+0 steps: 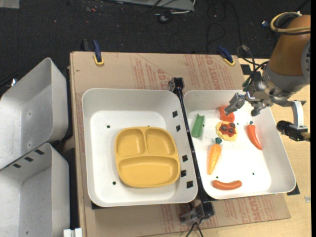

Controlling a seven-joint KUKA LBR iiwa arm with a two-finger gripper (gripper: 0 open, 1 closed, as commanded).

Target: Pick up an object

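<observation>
The right bin [276, 177] holds several toy foods: a green piece [198, 125], a red piece [226, 114], a small pizza slice [226, 131], a carrot [214, 156], a red chili [254, 136] and a sausage [226, 184]. My gripper [246, 109] hangs over the bin's upper right part, open, its fingers spread apart. One fingertip [235, 104] is just above the red piece's top edge, the other points toward the chili's stem. Nothing sits between the fingers.
A yellow divided plate [147, 157] lies in the left bin [98, 132]. Two more white bins [29, 112] stand off the bench at the left. A black divider [185, 132] runs between the two bench bins. Blue clamps [98, 55] hold the board's far edge.
</observation>
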